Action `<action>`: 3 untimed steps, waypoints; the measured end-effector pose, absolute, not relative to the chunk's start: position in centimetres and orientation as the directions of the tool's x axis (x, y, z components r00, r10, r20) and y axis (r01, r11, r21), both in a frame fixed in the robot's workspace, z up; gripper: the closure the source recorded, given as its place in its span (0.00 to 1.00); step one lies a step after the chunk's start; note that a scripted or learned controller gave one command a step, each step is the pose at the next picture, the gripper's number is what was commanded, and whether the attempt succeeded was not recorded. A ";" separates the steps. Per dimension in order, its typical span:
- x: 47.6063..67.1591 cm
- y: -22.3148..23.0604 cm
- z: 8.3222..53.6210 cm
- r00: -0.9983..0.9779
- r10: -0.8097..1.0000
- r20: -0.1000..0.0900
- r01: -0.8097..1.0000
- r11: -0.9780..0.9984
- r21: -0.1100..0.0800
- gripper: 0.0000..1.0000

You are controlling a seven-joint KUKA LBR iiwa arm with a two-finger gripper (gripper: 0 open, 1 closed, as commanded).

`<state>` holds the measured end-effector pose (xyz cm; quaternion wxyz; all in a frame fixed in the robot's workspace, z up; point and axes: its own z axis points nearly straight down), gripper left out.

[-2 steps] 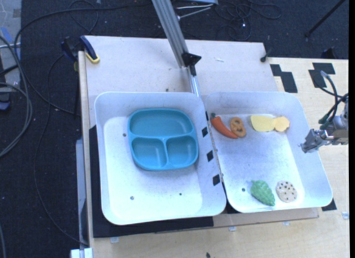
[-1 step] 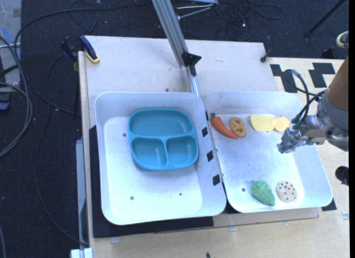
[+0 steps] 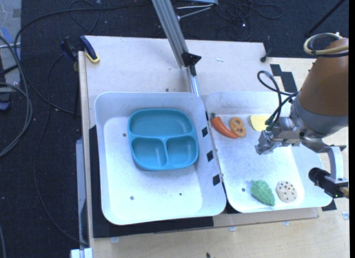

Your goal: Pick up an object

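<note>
Tool (image 3: 265, 143) hovers over right bin (image 3: 310, 198), nothing visibly between its parts; grip state cannot be told from here. Candidate items: yellow piece (image 3: 258, 122) at its 12 o'clock, pretzel (image 3: 238, 126) and carrot (image 3: 223, 126) at 10, green leaf (image 3: 263, 192) and cookie (image 3: 286, 191) at 6. Risk: flat, small items; a descent between them closes on nothing.

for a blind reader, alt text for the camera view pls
The gripper hangs over the right bin, which holds a carrot, pretzel, yellow piece, green item and cookie. The left bin holds a blue tray.
</note>
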<state>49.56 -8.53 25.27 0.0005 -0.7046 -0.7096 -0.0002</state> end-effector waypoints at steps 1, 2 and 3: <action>48.7 -3.5 25.2 -0.006 1.000 0.001 1.000 0.006 -0.001 1.00; 48.3 1.3 25.4 -0.007 1.000 0.001 1.000 0.007 0.000 1.00; 49.3 6.6 25.5 -0.007 1.000 0.001 1.000 0.007 0.001 1.00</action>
